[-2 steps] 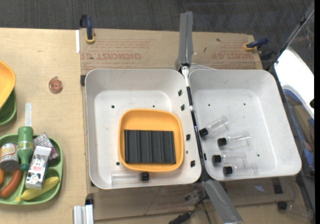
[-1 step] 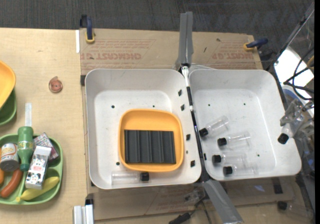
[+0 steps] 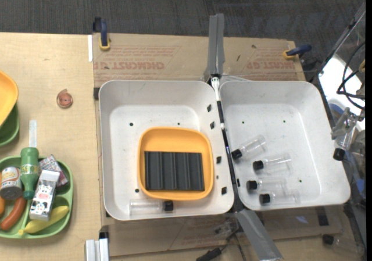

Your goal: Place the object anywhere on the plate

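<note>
While nothing yet sat between plate and gripper, the candidates were four small clear plastic vials with black caps (image 3: 271, 164), lying loose and close together on the floor of the right-hand shallow white bin (image 3: 314, 108), near its inner wall. A fifth similar vial (image 3: 150, 207) lay in the left-hand white bin (image 3: 110, 138), just beside the front edge of the rounded orange plate (image 3: 174, 133). Which one was the object I couldn't tell! The plate carried a black ridged insert (image 3: 174, 171) across its middle. What looked like the gripper (image 3: 344, 129) hung at the right bin's far rim, well apart from the vials; whether it was spread or closed I couldn't tell. To do this well, I'd judge: pick the outermost vial, close across its narrow body, lift clear of the divider, and release low over the plate, since a round vial would likely roll.
</note>
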`<act>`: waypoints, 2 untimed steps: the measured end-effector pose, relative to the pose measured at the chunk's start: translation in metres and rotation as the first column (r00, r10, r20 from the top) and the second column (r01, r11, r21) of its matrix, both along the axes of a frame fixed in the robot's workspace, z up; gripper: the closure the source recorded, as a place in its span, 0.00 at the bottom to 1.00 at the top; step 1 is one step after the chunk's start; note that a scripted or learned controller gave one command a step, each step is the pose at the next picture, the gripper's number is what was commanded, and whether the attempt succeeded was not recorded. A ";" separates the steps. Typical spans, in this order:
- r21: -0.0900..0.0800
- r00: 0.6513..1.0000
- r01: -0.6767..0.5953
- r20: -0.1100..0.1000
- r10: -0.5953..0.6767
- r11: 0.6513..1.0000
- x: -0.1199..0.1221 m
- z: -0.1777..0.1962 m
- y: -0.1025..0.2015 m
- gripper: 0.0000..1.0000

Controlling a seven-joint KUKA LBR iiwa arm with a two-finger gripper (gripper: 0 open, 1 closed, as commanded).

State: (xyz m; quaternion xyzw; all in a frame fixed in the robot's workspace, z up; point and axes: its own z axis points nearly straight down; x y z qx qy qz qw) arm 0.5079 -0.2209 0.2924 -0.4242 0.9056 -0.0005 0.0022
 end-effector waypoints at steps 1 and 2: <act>0.000 0.969 -0.245 0.001 0.245 0.969 0.019 0.015 0.000 1.00; 0.000 0.942 -0.335 0.001 0.335 0.942 0.048 0.040 -0.001 1.00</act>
